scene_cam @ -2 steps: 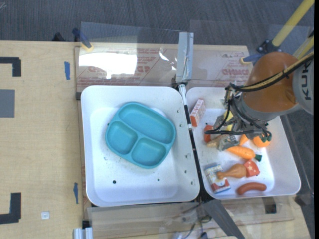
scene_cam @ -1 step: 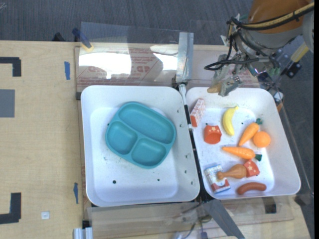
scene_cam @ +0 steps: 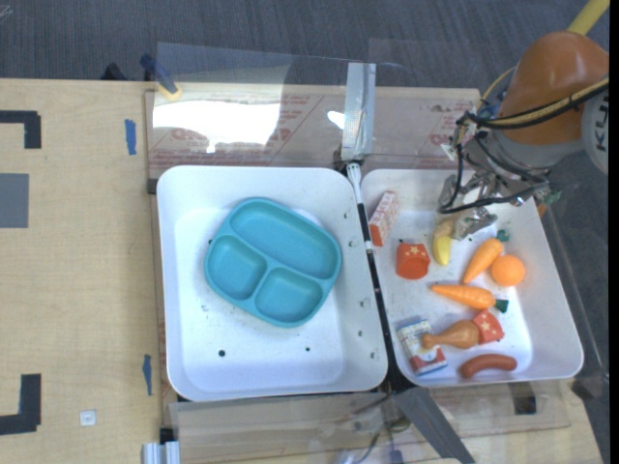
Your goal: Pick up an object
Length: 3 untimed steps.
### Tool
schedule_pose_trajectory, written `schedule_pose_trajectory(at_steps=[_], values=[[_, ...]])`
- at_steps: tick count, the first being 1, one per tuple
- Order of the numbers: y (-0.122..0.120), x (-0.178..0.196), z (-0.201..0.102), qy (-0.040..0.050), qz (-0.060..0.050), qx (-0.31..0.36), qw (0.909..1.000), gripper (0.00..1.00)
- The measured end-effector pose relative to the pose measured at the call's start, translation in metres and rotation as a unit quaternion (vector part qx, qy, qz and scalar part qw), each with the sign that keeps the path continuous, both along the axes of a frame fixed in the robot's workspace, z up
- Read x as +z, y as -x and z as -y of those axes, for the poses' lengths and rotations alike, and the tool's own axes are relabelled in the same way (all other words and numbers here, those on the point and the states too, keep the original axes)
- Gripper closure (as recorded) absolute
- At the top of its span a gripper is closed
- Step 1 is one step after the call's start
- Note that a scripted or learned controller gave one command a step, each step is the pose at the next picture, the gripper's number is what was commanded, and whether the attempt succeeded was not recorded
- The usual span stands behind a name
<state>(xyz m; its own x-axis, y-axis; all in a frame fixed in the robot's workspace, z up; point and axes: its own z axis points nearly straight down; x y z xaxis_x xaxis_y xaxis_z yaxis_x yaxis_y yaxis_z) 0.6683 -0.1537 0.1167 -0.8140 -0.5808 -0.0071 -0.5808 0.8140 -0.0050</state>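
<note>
The right bin [scene_cam: 556, 288] holds several toy foods: a yellow banana [scene_cam: 442, 246], a red pepper [scene_cam: 412, 260], two carrots [scene_cam: 466, 296] [scene_cam: 483, 258], an orange [scene_cam: 507, 271], a chicken drumstick [scene_cam: 456, 335], a sausage [scene_cam: 488, 363], a small carton [scene_cam: 382, 217] and a little box [scene_cam: 422, 348]. My gripper [scene_cam: 471, 222] hangs over the bin's back part, just above and right of the banana, under the orange wrist band [scene_cam: 556, 75]. Nothing shows between its fingers.
The left bin [scene_cam: 184, 259] carries a teal divided plate [scene_cam: 274, 261]. A clear plastic wall [scene_cam: 251, 114] and a metal post [scene_cam: 358, 114] stand behind the bins. Cables [scene_cam: 503, 114] loop around the wrist.
</note>
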Motion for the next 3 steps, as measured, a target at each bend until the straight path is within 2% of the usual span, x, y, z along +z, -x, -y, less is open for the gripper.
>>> schedule_pose_trajectory(at_steps=[1,2,3], values=[[-0.003,0.093,-0.030,-0.0009,0.006,-0.072,0.9974,1.00],[-0.001,0.087,-0.030,-0.0015,0.001,-0.072,0.9974,0.00],[0.055,-0.018,-0.040,-0.0007,0.003,-0.092,0.9958,0.00]])
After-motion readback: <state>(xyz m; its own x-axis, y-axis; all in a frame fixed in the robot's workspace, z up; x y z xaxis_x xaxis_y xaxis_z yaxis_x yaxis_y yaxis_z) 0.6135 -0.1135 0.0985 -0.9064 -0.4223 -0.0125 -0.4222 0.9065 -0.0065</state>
